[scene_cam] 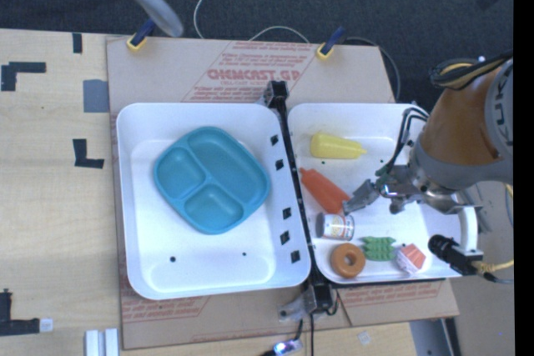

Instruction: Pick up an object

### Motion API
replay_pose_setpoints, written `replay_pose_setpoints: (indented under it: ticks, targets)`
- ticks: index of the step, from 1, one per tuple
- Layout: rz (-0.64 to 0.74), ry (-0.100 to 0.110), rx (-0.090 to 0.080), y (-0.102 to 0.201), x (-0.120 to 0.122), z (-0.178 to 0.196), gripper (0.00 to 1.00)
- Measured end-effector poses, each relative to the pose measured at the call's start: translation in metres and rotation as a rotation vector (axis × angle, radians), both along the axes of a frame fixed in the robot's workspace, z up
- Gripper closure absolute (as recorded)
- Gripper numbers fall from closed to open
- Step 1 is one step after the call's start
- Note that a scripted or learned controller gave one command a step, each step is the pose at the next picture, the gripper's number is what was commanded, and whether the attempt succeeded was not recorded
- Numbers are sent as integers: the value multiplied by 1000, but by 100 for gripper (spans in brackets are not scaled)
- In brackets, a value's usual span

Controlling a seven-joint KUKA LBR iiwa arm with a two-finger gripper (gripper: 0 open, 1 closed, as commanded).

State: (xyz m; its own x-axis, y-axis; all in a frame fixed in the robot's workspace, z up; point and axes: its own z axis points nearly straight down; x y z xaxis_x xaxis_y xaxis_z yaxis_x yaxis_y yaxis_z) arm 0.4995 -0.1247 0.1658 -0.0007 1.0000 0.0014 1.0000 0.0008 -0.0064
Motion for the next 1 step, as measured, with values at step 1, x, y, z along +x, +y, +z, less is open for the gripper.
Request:
replay_pose_setpoints:
  ticks: [1]
  targets:
    - [-4,-19,1,-4,5,-56,0]
